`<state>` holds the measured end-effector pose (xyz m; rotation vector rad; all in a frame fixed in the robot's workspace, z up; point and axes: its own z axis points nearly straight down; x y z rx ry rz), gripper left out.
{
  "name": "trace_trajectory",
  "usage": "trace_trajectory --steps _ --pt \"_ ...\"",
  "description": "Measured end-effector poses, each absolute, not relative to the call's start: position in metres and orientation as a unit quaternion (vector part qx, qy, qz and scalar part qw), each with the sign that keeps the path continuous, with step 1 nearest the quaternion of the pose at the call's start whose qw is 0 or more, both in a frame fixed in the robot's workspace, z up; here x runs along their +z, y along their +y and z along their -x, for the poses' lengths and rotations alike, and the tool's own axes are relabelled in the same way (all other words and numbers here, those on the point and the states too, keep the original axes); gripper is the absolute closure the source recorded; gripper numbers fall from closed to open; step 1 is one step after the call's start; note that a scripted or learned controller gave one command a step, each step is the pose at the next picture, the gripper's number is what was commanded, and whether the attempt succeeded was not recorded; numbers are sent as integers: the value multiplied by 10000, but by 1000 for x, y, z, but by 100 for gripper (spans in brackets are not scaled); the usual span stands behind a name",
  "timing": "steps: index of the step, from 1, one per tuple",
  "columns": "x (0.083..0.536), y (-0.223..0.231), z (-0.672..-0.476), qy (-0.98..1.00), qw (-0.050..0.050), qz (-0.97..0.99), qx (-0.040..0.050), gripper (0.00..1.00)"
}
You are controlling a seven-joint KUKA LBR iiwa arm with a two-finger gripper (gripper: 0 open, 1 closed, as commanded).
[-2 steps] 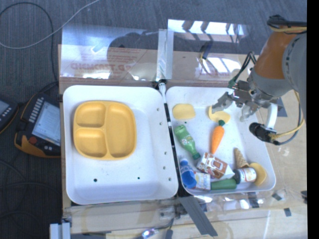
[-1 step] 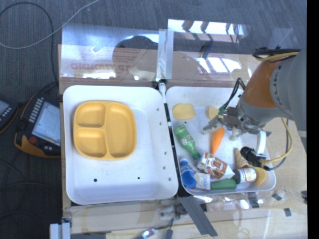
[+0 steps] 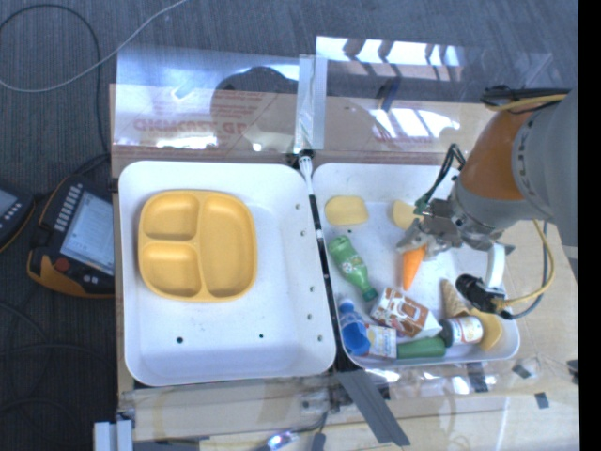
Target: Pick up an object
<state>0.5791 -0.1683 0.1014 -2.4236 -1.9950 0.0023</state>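
Gripper [image 3: 420, 238]: I cannot tell its state | carrot [image 3: 411, 267]: directly below the tool in the right bin [image 3: 376, 178] | long axis: near vertical in view, thick end uppermost.

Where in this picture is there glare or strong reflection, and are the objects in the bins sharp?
Camera view: bright window glare lies on the clear panels behind the bins and along the front edge; the yellow plate and the carrot are fairly sharp; the gripper is dark and hard to read.

Grey arm [image 3: 554, 163], orange wrist band, black cables
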Motion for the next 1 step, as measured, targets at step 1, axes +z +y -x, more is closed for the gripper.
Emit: trace_trajectory --steps 1 --pt "214 -112 -574 -6253 0 7804 11 100"
